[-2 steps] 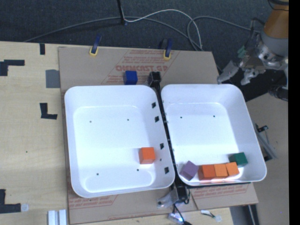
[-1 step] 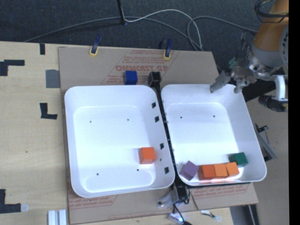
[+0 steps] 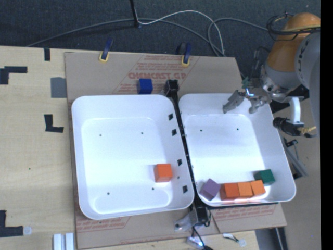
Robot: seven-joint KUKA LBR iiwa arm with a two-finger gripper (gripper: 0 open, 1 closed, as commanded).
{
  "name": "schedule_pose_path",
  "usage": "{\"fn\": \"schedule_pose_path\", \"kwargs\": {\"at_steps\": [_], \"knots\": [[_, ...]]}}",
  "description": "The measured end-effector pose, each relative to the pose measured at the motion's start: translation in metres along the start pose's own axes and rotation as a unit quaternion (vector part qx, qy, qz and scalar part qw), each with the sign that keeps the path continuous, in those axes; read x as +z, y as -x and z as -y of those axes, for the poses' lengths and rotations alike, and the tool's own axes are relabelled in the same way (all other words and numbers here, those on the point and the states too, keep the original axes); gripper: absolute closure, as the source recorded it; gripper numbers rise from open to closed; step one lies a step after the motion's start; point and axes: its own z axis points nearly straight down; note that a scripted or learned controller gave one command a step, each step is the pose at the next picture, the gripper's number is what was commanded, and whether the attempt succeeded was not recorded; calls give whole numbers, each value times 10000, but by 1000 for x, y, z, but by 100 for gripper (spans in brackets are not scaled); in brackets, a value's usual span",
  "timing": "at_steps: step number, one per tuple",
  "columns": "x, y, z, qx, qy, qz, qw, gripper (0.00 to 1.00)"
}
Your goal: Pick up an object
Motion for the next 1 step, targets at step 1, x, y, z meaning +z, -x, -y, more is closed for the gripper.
{"fn": "schedule_pose_path", "kwargs": {"at_steps": [1], "knots": [[43, -2, 1, -1, 4, 2, 10000, 0]]}}
